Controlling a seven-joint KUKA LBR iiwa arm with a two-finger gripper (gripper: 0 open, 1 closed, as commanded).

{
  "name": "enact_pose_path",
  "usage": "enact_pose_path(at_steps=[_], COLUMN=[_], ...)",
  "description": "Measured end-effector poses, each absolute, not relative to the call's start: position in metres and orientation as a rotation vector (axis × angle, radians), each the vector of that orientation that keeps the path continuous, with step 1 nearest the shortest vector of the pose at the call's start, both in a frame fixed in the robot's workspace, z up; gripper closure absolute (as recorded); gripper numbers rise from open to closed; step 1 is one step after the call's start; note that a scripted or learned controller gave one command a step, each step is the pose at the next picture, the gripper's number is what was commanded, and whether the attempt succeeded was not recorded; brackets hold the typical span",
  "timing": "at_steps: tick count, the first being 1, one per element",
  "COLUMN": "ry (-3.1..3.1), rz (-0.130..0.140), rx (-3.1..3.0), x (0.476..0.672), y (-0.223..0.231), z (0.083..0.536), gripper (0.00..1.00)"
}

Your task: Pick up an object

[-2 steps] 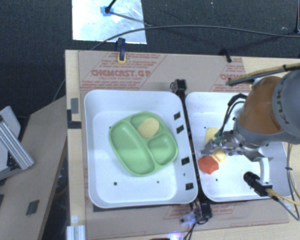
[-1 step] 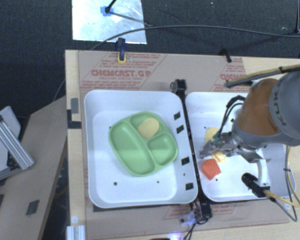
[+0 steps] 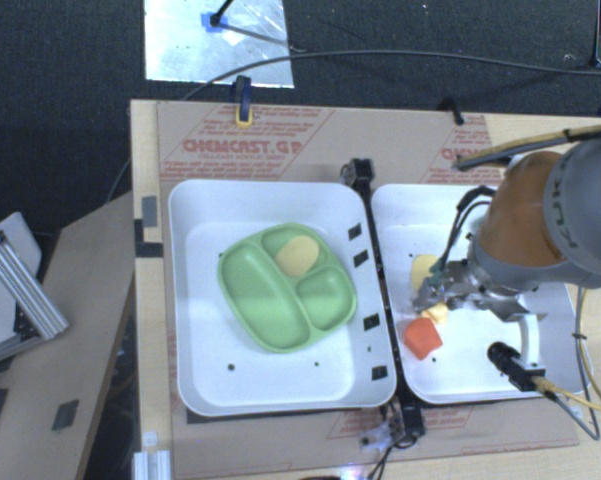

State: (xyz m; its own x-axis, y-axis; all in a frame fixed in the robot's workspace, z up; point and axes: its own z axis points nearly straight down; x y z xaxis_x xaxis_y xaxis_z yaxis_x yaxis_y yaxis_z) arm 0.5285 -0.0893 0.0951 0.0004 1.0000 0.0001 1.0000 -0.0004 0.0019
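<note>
The arm partly hides the yellow object.

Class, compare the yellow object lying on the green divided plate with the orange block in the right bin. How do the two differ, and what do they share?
Colour: the yellow object is pale yellow; the orange block is orange-red.
Shape: the yellow object looks rounded, the orange block boxy with flat faces.
Place: the yellow object lies in a compartment of the green plate in the left bin; the orange block lies on the right bin floor, near the end effector.
Both are small and lie free.
</note>
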Motion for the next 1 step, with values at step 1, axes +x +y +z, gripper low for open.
enact_pose_path(at_steps=[1], ry=[2.222], rz=[0.006], rx=[2.213], x=[0.5374], y=[-0.0901], z=[0.1560], gripper=[1.00])
